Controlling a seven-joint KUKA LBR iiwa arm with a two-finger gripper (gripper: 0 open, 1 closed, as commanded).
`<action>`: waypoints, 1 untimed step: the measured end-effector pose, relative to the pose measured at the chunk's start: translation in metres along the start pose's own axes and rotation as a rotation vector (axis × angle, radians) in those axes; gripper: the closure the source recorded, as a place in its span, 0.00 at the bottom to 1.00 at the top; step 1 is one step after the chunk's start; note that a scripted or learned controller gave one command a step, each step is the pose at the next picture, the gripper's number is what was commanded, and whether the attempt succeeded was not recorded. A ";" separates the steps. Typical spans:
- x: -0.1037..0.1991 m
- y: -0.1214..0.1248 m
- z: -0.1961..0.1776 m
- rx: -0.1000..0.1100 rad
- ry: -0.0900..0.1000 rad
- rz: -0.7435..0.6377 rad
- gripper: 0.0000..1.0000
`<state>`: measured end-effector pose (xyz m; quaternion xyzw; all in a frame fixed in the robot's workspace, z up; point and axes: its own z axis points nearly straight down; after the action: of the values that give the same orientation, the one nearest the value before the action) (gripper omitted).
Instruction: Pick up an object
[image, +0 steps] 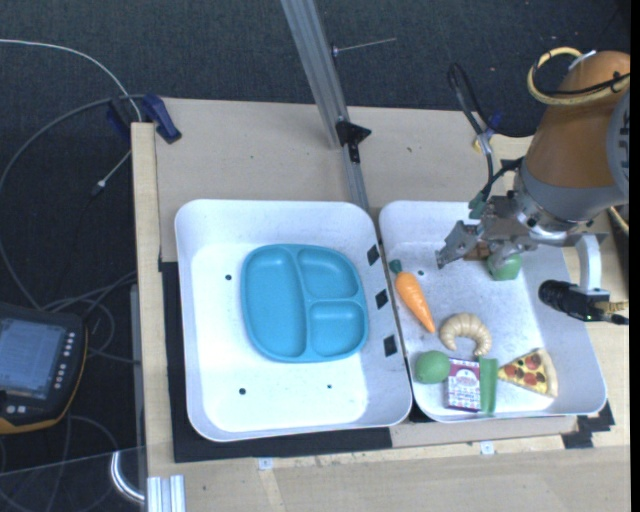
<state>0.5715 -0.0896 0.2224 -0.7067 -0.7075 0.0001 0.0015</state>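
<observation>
Pincer (478, 243) hangs over the right bin (420, 222) by a green thing (505, 266); we can't tell if it's open. Carrot (414, 301) sits nearby.

arm: enters from right, wrist bent down | tool (478, 243): low, fingers' state seemingly unclear

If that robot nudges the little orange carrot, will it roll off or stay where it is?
The carrot is rounded and tapered, so it would probably roll in a curve rather than straight. It looks like a stiff plastic toy, likely light and a bit slippery. The croissant close beside it might stop it.
</observation>
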 end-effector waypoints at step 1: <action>0.000 0.000 0.000 -0.001 0.000 0.001 0.00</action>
<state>0.5715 -0.0897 0.2224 -0.7069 -0.7074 -0.0001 0.0013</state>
